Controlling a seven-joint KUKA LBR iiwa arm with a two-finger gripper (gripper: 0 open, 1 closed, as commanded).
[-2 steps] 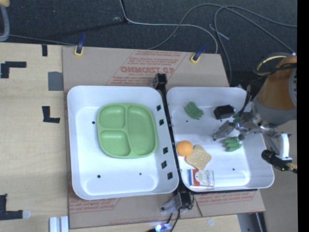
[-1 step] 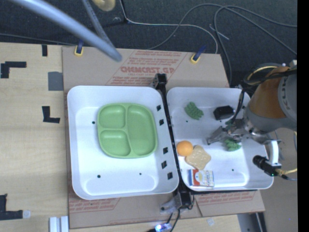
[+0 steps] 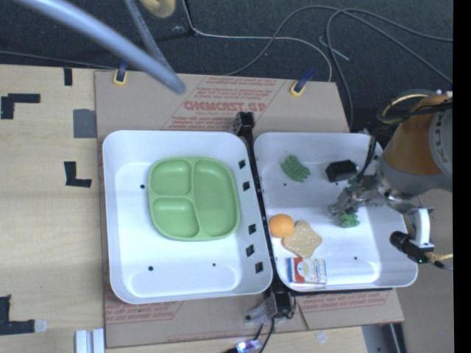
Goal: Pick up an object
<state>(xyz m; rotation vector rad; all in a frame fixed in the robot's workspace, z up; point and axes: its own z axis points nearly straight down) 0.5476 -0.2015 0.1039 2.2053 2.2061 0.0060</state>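
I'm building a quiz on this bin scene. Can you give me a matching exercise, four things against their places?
Things:
1. green divided plate
2. orange ball
3. black block
4. small carton

Places:
A. near edge of the right bin
B. middle of the left bin
C. far part of the right bin, near the arm
D. right bin, by the divider, touching the tan piece

Pairs: 1-B, 2-D, 3-C, 4-A
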